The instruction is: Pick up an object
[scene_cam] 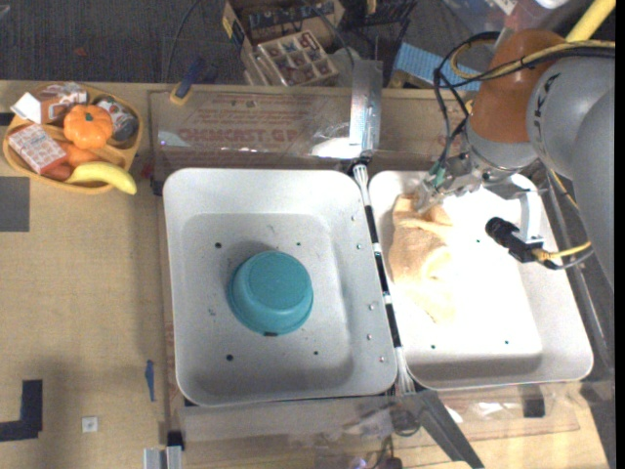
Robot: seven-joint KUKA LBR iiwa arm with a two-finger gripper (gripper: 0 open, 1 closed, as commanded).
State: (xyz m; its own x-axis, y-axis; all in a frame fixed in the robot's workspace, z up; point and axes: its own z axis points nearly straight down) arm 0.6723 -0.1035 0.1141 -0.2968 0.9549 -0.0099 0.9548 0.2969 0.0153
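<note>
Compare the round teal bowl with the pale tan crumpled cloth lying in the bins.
The round teal bowl is rigid, saturated in colour and sits alone in the left white bin. The pale tan crumpled cloth is limp, irregular and lies in the right white bin, directly under the gripper. Both rest on bin floors.

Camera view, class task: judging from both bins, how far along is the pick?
Done: the gripper has reached the right bin, at the top edge of the tan cloth-like object. In hand: whether it grips the object cannot be told. Left: lifting it, since it lies on the bin floor. The teal bowl sits in the left bin.
</note>
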